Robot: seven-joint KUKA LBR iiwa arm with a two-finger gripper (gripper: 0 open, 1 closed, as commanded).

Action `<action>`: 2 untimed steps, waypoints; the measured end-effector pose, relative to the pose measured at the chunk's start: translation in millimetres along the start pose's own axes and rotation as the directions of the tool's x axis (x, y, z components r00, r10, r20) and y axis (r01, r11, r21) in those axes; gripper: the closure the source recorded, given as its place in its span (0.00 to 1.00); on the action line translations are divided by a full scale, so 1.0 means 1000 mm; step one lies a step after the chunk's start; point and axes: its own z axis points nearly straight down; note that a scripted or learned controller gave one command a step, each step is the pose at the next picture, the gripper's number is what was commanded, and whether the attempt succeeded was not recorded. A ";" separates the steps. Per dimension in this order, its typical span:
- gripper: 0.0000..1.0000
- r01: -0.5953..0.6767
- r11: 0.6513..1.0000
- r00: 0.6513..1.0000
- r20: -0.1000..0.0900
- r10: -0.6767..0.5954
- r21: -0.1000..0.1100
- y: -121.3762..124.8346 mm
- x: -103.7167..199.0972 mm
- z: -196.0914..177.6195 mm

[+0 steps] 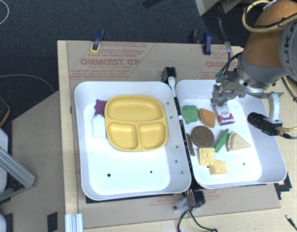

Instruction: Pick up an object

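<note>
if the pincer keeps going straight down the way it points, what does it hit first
Most likely the small red and white packet lying in the right bin, which sits directly under the pincer. The orange food piece lies just beside it. Depth is hard to judge from this slanted view, so the height left is unclear.

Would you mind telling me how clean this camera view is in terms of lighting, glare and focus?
In the camera view, lighting is even and soft; the white bins look bright but keep detail, with mild sheen on the yellow tray. Small food items stay fairly sharp, while the arm's hand looks slightly blurred.
</note>
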 end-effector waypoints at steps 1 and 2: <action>1.00 0.000 1.000 1.000 0.000 0.000 0.000 0.034 0.040 0.010; 1.00 0.002 1.000 1.000 -0.003 -0.002 0.000 0.055 0.096 0.009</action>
